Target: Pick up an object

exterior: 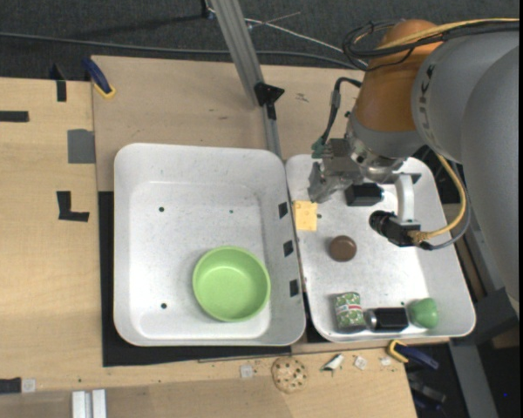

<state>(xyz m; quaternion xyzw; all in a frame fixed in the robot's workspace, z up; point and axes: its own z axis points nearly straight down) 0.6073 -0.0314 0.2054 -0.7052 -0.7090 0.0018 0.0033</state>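
Observation:
My gripper (321,186) hangs over the far left part of the right bin (436,233), just above and right of a yellow block (306,215). Nothing shows between its fingers. A brown round object (343,248) lies near the bin's middle. Along the near edge sit a green-and-white can (348,310), a black object (387,319) and a green ball-like object (424,312). The grey arm with its orange band (397,77) reaches in from the upper right.
A green bowl (231,283) rests in the left bin (157,190). A metal pole (244,55) slants down to the bins' shared far corner. A cookie (287,374) and small scraps lie on the bench in front of the bins.

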